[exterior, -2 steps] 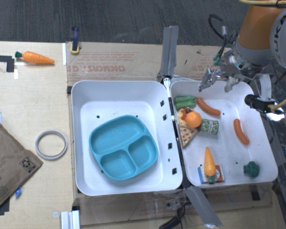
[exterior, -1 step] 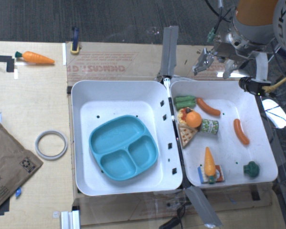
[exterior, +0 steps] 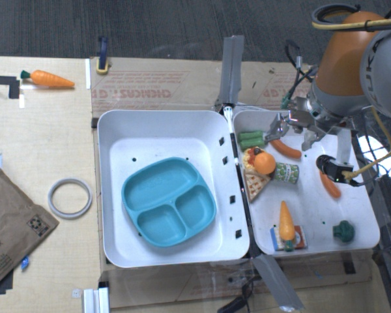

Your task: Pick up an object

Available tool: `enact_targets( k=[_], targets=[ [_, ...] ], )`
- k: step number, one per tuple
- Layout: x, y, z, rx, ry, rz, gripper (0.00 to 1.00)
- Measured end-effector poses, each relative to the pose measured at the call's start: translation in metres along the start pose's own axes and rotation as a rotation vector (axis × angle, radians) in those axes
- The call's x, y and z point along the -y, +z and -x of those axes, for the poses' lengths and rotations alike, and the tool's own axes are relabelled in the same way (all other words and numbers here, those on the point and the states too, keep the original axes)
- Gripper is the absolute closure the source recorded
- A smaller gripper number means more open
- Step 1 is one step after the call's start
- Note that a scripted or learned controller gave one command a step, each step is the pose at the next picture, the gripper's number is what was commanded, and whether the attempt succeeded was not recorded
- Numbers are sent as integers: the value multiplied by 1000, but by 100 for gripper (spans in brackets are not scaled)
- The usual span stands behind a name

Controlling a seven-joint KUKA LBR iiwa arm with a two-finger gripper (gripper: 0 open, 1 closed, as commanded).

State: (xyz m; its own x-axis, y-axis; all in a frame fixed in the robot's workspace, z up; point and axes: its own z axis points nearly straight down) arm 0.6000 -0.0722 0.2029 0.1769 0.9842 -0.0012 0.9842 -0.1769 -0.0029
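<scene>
The gripper (exterior: 293,130) is hanging over the far part of the right bin (exterior: 358,230) with its two fingers spread apart and nothing showing between them. One finger (exterior: 277,128) is reaching toward the bin's left side, the other finger (exterior: 311,138) is pointing down on the right.

Just below the open jaws, a red-orange sausage (exterior: 286,149) is lying at a slant on the bin floor; whether the fingertips are touching it is not clear. To the left of the jaws, a green block (exterior: 251,138) is sitting by the bin's left wall. Further toward the near side from there, an orange ball (exterior: 264,163) is resting against a pizza slice (exterior: 255,180), with a small green-and-white can (exterior: 287,173) lying on its side just right of the ball. To the right of the jaws, a black cable fitting (exterior: 332,167) is hanging over a second orange sausage (exterior: 330,184).

Well below the jaws, near the bin's front edge, a toy carrot (exterior: 285,222) is lying on a small colourful card (exterior: 290,238), and a dark green toy (exterior: 343,231) is sitting in the front right corner.

Far to the left of the jaws, the left bin (exterior: 111,175) is holding a blue divided plate (exterior: 169,201). Beyond it on the bench, a grey tape ring (exterior: 70,197), another carrot (exterior: 49,79) and a brown cardboard box (exterior: 10,230) are lying well apart.
</scene>
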Motion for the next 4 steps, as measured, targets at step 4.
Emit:
enact_targets(
  k=[4],
  targets=[
    [2, 110, 48, 0, -218, 4, 0]
  ],
)
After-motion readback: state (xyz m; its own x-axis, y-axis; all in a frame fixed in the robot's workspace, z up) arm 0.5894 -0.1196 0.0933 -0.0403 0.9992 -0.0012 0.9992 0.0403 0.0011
